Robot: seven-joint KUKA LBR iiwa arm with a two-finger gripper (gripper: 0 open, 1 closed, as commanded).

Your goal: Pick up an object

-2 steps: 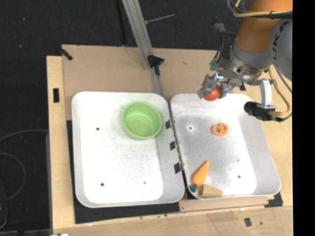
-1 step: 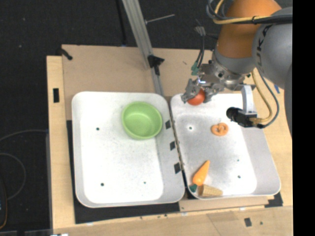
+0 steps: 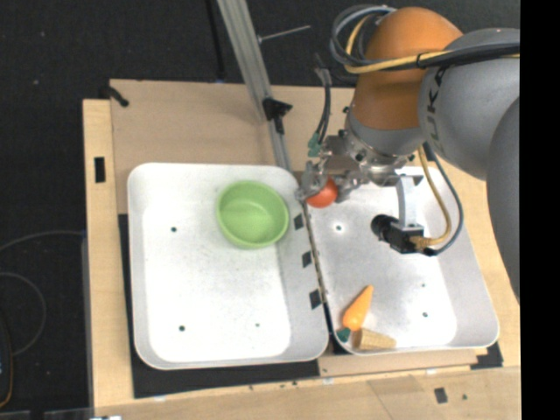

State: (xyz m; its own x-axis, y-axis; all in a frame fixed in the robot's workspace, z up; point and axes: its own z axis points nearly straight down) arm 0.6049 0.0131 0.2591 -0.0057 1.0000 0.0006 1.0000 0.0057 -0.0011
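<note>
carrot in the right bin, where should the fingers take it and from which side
Grip the carrot across its thick orange middle, coming straight down from above. It lies flat and slanted, tip up and green end down, close to the bin wall and a cone, so closing across its width looks safest.

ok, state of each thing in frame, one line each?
gripper: at the right bin's top-left corner, a small red-orange object at its tip; grasp unclear
small red-orange object: by the bin divider
green bowl: upright, left bin
toy carrot: lying, right bin
cone: lying, right bin's front edge
</note>
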